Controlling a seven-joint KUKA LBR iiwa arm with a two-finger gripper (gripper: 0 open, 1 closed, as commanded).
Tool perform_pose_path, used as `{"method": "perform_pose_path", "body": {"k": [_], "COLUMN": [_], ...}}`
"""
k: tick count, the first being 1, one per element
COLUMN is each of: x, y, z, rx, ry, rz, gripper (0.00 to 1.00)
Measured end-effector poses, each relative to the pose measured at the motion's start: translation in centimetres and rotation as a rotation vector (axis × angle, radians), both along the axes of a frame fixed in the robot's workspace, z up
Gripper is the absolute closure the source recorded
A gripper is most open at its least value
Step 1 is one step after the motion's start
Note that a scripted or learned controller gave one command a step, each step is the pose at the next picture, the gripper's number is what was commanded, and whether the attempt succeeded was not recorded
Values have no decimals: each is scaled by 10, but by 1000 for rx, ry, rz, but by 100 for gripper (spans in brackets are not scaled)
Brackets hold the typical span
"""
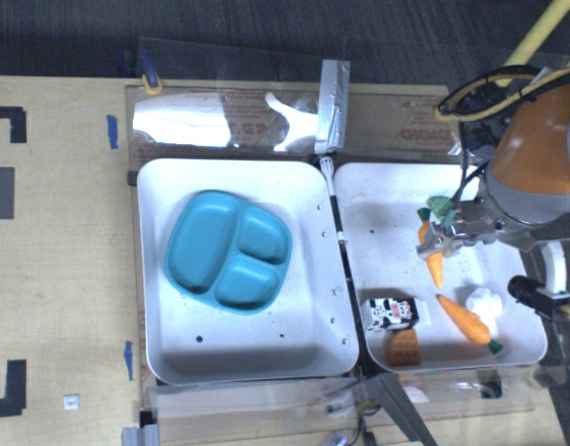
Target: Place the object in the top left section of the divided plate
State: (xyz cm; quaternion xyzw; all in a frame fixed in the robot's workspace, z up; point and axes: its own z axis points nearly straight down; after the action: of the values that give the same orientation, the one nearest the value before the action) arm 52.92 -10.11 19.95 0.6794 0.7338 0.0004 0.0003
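Observation:
A blue divided plate [227, 249] lies in the left bin [164, 342], with one long section on its left and two smaller ones on its right. My gripper [446, 231] is over the upper middle of the right bin [377, 193]. It is shut on a small orange carrot [435, 266] with a green top [440, 206]. The carrot's pointed end hangs below the fingers and toward the bin's front. The fingers cover the carrot's middle.
A second, larger carrot [465, 320] lies at the right bin's front right beside a white lump [483, 301]. A black-and-white carton [391, 312] and an orange block [404, 347] sit at its front left. The divider wall [338, 240] runs between the bins.

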Motion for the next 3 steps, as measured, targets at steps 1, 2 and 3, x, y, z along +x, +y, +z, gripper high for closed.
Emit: {"method": "perform_pose_path", "body": {"k": [1, 2, 3], "x": [36, 63, 93], "y": [73, 139, 191], "z": [-14, -14, -15], "rx": [1, 2, -1], "ry": [0, -3, 1], "rz": [-70, -77, -443], "gripper": [100, 100, 100]}}
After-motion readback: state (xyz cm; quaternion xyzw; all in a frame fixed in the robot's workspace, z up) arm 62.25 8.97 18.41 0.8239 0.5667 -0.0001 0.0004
